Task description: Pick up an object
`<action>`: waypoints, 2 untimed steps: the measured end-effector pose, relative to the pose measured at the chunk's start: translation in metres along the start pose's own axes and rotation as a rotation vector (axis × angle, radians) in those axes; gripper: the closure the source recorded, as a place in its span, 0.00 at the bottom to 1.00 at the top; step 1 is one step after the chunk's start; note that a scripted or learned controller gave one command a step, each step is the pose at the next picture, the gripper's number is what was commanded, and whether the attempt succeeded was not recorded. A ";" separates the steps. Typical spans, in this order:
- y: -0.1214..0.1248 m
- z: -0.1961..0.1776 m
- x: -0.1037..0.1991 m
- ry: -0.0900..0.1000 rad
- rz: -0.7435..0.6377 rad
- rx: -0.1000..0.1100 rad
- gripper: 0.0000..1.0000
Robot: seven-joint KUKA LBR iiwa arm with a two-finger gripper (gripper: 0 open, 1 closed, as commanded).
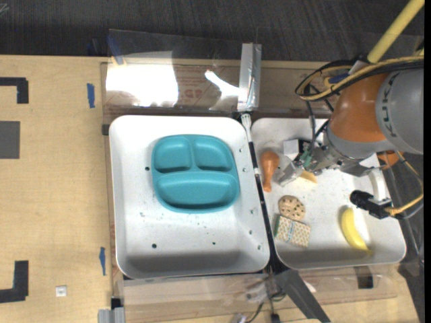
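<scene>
My gripper [294, 170] is low in the right bin [387, 251] at centre-right of frame, just beside the carrot [269, 168], finger state I cannot tell, and coming down this close it could nudge the carrot against the bin wall and miss.

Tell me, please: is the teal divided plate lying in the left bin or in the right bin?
In the left bin. The teal divided plate lies flat inside its white rim, left of the wall between the bins.
</scene>
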State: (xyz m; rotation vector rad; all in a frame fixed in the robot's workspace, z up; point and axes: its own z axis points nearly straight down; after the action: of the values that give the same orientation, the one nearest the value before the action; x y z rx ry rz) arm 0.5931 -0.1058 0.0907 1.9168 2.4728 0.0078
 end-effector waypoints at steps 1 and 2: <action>0.019 0.004 -0.005 0.004 0.269 0.008 0.00; 0.020 -0.007 -0.006 0.004 0.271 0.003 1.00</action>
State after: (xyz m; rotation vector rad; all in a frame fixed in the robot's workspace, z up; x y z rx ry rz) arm 0.6142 -0.1067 0.0975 2.2370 2.1956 0.0099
